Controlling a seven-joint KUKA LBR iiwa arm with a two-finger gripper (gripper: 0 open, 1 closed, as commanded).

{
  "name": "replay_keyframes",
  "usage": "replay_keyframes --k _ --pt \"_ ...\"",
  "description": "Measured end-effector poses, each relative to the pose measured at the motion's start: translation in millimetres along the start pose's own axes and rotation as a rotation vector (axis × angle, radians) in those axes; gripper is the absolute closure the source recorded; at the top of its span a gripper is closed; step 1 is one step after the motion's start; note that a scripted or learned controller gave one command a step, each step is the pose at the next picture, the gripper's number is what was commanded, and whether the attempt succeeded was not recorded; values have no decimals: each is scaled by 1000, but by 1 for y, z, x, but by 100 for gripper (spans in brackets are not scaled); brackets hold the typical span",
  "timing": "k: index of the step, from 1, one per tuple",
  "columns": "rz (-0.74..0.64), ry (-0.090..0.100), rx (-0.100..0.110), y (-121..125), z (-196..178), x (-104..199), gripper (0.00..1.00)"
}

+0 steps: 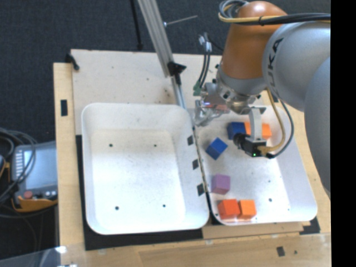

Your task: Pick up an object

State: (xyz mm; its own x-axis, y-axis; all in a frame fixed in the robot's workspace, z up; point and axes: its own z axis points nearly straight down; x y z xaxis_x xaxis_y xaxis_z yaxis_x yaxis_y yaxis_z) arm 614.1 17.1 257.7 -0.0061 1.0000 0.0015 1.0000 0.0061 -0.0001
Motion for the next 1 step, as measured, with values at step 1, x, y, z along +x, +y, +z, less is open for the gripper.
replay_keyframes --k 1 --pt "-2 0 2 -22 -3 49 100"
